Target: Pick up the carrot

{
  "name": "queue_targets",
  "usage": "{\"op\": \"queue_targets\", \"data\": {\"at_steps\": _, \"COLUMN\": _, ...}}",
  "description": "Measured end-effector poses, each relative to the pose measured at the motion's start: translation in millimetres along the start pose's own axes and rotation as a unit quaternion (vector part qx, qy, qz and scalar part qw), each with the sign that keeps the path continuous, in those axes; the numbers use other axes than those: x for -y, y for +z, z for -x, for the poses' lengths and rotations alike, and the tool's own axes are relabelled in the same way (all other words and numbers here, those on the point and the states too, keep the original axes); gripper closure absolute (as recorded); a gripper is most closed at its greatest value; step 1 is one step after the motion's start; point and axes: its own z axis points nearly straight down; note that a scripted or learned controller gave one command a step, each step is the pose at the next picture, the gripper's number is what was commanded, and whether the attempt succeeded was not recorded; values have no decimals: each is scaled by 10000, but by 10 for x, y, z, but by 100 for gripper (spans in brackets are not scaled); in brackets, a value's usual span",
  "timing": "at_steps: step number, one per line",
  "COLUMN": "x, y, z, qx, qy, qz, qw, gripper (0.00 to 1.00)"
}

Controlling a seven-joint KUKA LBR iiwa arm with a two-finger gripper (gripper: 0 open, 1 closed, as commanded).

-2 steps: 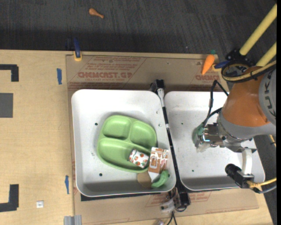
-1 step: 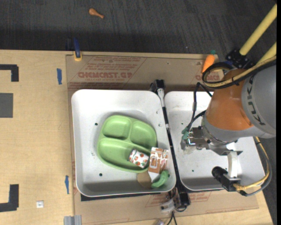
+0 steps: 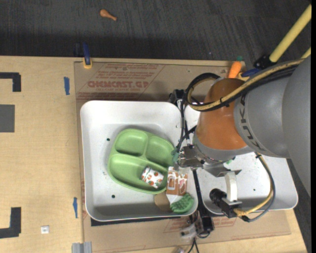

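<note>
The carrot (image 3: 107,15), a small orange tapered piece, lies on the dark floor at the upper left of the frame, well apart from both bins. On the counter (image 3: 39,148), the left bin (image 3: 94,148) holds a green divided plate (image 3: 136,158) with a patterned cup (image 3: 152,178) at its lower right edge. The pincer (image 3: 184,159) sits over the divide between the bins, under the arm (image 3: 247,118); I cannot tell whether it is spread or closed.
</note>
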Motion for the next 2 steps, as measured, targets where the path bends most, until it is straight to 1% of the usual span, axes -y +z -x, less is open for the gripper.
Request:
{"op": "queue_targets", "data": {"at_steps": 1, "x": -104, "y": -911, "z": 730, "qx": 6, "qy": -1627, "qz": 11, "qw": 9867, "gripper": 100}}
{"op": "queue_targets", "data": {"at_steps": 2, "x": 27, "y": -1, "z": 317, "qx": 0, "qy": -2576, "qz": 3, "qw": 9663, "gripper": 100}}
